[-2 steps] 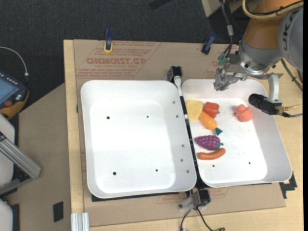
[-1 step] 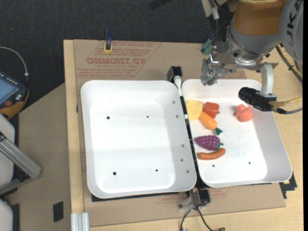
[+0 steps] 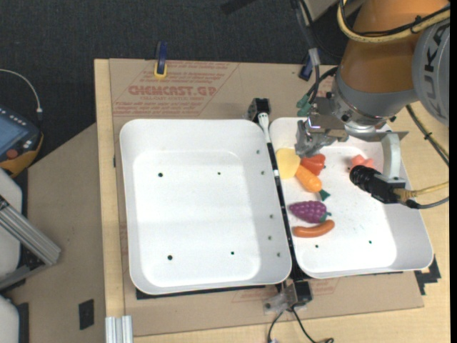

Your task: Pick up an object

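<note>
Gripper (image 3: 308,143) low among crowded toy food, grip state impossible to tell; red pepper (image 3: 313,163) just beneath, carrot (image 3: 309,181) beyond. Risk: nudging neighbours aside, closing on nothing.

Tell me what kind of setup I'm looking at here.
Probably a robotics lab grasping bench: two white bins clamped on a cardboard-covered board, toy foods such as purple grapes and a carrot, and a cabled arm with its gripper.

Toy carrot (image 3: 310,180), purple grapes (image 3: 308,210), sausage (image 3: 313,229), right bin (image 3: 400,252)
</note>
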`<state>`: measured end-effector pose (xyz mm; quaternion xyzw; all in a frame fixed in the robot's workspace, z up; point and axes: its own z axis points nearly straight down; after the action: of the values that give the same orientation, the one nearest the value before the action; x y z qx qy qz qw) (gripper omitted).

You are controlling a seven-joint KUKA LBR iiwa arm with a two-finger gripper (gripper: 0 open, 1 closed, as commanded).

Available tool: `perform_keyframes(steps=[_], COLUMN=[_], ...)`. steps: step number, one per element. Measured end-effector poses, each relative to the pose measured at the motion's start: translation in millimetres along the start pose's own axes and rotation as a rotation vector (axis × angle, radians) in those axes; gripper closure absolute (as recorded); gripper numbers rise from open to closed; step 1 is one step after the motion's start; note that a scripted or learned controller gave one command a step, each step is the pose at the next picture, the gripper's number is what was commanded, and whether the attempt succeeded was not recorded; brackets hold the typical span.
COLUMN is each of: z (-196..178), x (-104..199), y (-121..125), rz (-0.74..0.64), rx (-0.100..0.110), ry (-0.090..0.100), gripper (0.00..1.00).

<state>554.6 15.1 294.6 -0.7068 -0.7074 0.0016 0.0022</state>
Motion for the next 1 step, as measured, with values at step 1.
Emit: perform_keyframes(steps=[1], z=[-65.8], x=[60.0], y=[-15.4], rz=[-0.006], rx=[-0.013], ry=[0.002], gripper=[1.00])
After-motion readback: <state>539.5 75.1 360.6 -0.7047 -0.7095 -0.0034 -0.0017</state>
